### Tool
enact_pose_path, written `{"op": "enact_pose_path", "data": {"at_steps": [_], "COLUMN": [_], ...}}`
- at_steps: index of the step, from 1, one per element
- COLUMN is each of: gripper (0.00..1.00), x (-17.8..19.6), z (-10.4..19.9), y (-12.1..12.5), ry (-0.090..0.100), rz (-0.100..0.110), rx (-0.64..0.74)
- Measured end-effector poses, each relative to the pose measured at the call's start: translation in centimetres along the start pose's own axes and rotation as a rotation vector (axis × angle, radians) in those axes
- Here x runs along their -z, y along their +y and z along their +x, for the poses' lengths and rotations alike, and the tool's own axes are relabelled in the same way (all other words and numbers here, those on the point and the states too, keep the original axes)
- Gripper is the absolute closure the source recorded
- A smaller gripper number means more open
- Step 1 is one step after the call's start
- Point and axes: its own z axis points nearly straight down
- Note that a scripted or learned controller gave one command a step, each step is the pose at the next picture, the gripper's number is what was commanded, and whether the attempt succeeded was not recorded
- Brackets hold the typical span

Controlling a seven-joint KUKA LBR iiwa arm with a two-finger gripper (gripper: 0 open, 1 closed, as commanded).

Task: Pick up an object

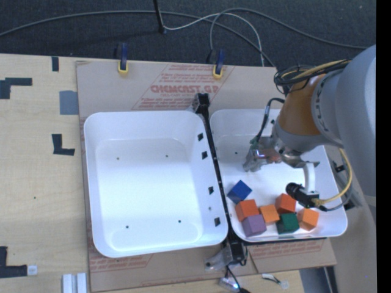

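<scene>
- The grey arm with the orange band (311,112) reaches in from the right over the right-hand shallow white bin (229,124), which sits on the desk (36,182) touching the left-hand shallow white bin (101,124).
- The tool (256,159) hangs above the bare far-left floor of the right bin; whether it is apart or together I cannot tell, since the wrist hides it, and nothing shows between its tips.
- The step in hand reads as the approach, with no object reached yet.
- To do it well, the tool likely needs to travel nearward and settle straight over a single block, not over the packed cluster where neighbours touch.
- The small blue cube (239,191) looks like the best target: it lies just near of the tool and slightly left, apart from the rest, close to the divider between the bins.
- It sits turned at an angle, so squaring the wrist to its flat sides should help the grip.
- Nearer and rightward, the orange cube (247,209), purple cube (254,224), green cube (287,223) and other orange blocks crowd together, inviting a snag.
</scene>
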Motion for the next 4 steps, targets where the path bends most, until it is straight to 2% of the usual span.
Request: {"op": "enact_pose_path", "data": {"at_steps": [1, 2, 3, 4], "gripper": [0.0, 0.0, 0.0, 0.0], "x": [0.0, 0.0, 0.1, 0.0], "z": [-0.7, 0.8, 1.0, 1.9], "y": [-7.1, -4.3, -9.3, -8.3], "ry": [-0.001, 0.0, -0.001, -0.001], "rz": [0.002, 0.0, -0.002, 0.0], "rx": [-0.007, -0.003, -0.005, -0.005]}}
